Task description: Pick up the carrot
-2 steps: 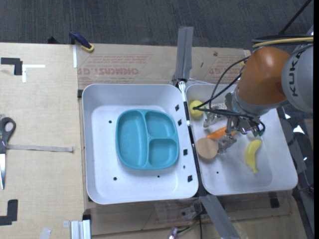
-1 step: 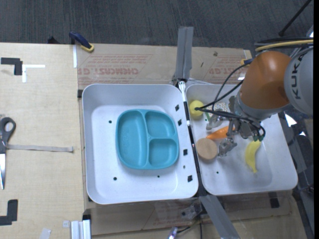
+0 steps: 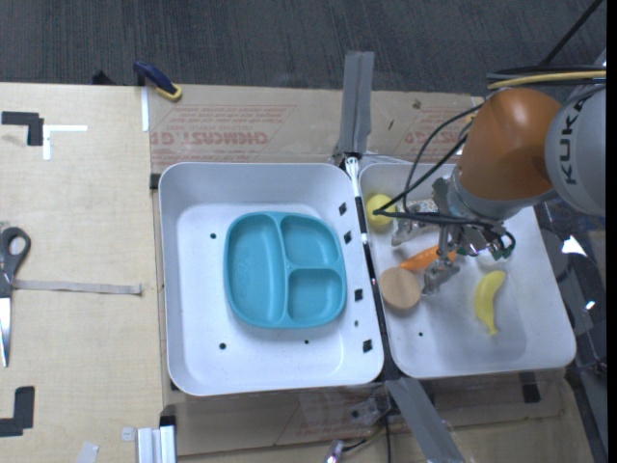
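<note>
Jaws: state cannot be told, low over the carrot (image 3: 418,258) | Carrot: right bin (image 3: 540,350), beside a brown round item (image 3: 400,288), near a banana (image 3: 488,299) | Advice: probably center over carrot, avoid neighbors.

Glossy white plastic bins (image 3: 183,287), smooth matt blue plastic tray (image 3: 285,269), pale wood-grain bench (image 3: 77,230)

A blue tray (image 3: 285,270) with three compartments sits mid left bin (image 3: 183,287). In the right bin (image 3: 511,350): banana (image 3: 489,300) at 3 o'clock, tan round thing (image 3: 400,288) at 9, yellow ball (image 3: 378,206) at 11. Scissors (image 3: 10,278) lie on the bench (image 3: 77,355)
</note>
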`<control>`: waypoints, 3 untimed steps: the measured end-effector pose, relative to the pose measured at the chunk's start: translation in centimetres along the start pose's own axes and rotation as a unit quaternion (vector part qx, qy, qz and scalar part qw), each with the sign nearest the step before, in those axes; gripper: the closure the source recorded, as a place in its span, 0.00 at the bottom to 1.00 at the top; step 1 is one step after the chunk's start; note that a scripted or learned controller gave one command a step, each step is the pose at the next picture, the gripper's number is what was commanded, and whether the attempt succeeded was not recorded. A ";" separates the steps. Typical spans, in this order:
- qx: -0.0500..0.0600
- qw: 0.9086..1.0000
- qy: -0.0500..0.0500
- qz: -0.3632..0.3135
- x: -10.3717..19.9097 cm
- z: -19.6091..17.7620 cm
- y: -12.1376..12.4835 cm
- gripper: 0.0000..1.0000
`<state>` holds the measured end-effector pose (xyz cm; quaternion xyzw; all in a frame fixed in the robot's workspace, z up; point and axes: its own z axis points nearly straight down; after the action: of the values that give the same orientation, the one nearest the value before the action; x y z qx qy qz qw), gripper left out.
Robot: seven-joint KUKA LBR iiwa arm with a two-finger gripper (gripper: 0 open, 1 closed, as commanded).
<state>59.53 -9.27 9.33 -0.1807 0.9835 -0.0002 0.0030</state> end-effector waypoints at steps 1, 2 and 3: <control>0.000 1.000 0.000 0.010 3.4 -0.1 1.5 0.00; 0.000 1.000 0.000 0.014 3.7 0.0 1.4 0.00; 0.000 1.000 0.001 0.017 5.1 0.0 2.0 0.00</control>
<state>54.04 -9.18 9.33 -0.1644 0.9864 -0.0001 0.0025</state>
